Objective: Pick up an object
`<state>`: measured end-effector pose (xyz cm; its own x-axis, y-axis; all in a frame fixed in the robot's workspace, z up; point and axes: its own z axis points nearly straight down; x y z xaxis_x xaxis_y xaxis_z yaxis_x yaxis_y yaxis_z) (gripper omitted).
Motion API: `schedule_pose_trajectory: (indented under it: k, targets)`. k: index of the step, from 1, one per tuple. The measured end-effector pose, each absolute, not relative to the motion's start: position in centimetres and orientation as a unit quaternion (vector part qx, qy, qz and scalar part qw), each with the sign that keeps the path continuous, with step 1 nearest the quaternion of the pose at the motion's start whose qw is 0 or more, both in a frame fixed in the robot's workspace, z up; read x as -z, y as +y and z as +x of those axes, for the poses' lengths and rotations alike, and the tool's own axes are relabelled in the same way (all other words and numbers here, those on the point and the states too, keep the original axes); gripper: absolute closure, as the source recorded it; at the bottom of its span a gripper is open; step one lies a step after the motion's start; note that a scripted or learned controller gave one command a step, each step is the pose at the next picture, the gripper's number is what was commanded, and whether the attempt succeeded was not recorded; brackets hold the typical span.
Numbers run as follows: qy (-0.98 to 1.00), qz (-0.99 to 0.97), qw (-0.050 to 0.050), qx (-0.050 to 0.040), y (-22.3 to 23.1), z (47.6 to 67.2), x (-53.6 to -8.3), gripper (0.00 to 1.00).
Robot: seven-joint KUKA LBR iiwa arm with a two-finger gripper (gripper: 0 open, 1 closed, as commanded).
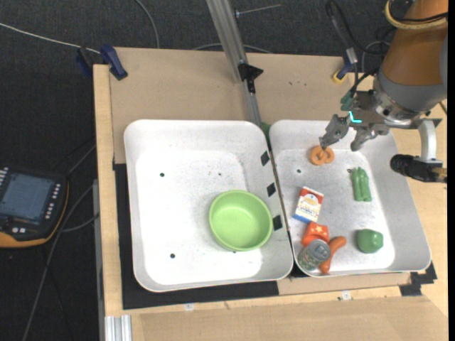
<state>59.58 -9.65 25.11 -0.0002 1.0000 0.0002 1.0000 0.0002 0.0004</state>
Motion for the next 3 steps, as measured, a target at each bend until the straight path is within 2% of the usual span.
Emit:
schedule_pose_trajectory:
  k: [1, 2, 3]
  targets:
    - [0.707, 0.707, 0.000, -0.0001, -9.6, 59.6, -25.1, 0.00]
    - [0.707, 0.707, -0.002, 0.0014, -8.8, 59.9, -19.4, 0.00]
    - [0.707, 0.707, -0.002, 0.0017, -9.5, 59.1, -13.8, 0.00]
